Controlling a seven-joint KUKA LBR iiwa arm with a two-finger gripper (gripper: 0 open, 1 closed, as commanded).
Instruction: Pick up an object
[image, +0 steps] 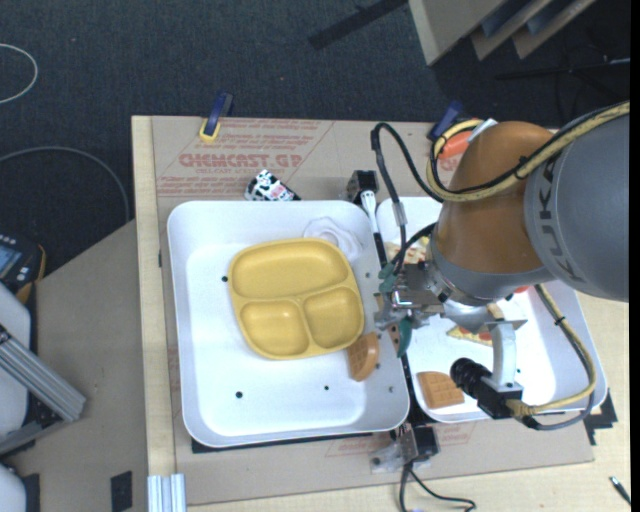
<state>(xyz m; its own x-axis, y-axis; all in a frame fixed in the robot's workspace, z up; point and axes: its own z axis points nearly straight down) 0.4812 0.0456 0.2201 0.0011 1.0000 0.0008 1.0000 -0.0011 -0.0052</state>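
- Arm comes in from the right, its bulk hanging over the right bin (575, 365) and covering most of that bin's floor.
- The hand (398, 322) sits low at the ridge where the two bins meet. Wrist hardware and cables crowd it, so I cannot tell whether it is spread or pressed together, and nothing shows between its tips.
- Left bin (200, 330): a yellow divided tray (296, 297) lies flat mid-bin, compartments up. Too broad and shallow for an easy pinch, I judge.
- A small brown piece (364, 357) lies near the left bin's right wall, just beside the tray's lower right corner and near the hand. Likeliest target, going by the hand's position.
- A tan square piece (436, 388) rests in the right bin near its front edge, just below the arm.
- Risk as I read it: the brown piece hugs the wall, leaving little room on that side for a clean grip.
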